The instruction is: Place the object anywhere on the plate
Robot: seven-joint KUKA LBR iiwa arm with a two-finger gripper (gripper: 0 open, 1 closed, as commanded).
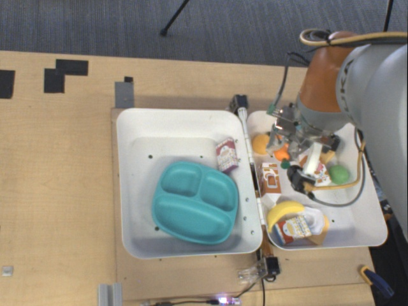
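The teal plate sits in the left bin with nothing on it. The claw is down among toys in the right bin. I cannot tell its state. Nothing is moved over yet.

My one fixed camera, high over the bench, angled down, both white bins in frame, carpet along the top, arm entering from right
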